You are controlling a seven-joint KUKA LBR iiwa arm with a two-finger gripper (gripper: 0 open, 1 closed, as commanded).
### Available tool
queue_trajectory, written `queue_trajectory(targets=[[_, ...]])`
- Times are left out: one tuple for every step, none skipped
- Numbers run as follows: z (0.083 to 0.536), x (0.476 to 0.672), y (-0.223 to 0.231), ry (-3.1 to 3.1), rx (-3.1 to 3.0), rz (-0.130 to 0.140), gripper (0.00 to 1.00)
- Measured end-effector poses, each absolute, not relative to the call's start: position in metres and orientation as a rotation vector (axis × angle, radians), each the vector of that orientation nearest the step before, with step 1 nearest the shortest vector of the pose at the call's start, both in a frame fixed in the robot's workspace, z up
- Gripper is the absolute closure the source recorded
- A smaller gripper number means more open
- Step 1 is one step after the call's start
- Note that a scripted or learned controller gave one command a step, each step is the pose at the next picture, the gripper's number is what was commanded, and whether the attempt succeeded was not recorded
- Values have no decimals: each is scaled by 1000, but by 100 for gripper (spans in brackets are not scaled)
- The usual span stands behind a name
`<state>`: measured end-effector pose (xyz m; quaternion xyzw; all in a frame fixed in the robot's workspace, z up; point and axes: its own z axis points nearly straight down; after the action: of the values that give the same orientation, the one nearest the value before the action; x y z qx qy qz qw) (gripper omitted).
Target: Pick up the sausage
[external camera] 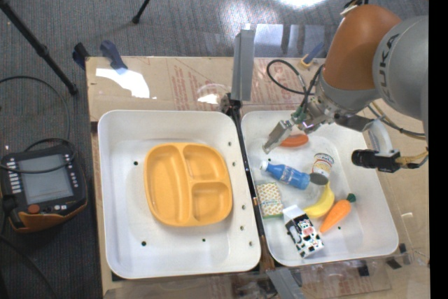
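Gripper (288, 128) hangs over the upper part of the right bin (381, 234), its two grey fingers (275, 138) spread apart with nothing between them; one finger points toward 8 o'clock, and the sausage (295, 141) lies just beside it at 3 o'clock, apparently touching or nearly so.

Going near to far in that bin: a black-and-white cow-print carton (304, 232) sits at 6 o'clock of the sausage, closest to the bin's front wall. At the carton's 2 o'clock lies a carrot (336, 213), with a banana (320, 204) against its left side. A patterned packet (269, 198) rests at the banana's 9 o'clock. Beyond them a blue bottle (287, 174) lies on its side, and a small can (323, 164) is at its 2 o'clock.

Left bin (119, 143) holds a yellow divided plate (187, 183).
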<state>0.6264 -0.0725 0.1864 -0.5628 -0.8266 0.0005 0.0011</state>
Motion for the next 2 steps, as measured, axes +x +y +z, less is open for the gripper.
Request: queue_trajectory(targets=[[94, 648, -103, -2592, -1793, -9, 0], [106, 650, -105, -2596, -1800, -11, 100]])
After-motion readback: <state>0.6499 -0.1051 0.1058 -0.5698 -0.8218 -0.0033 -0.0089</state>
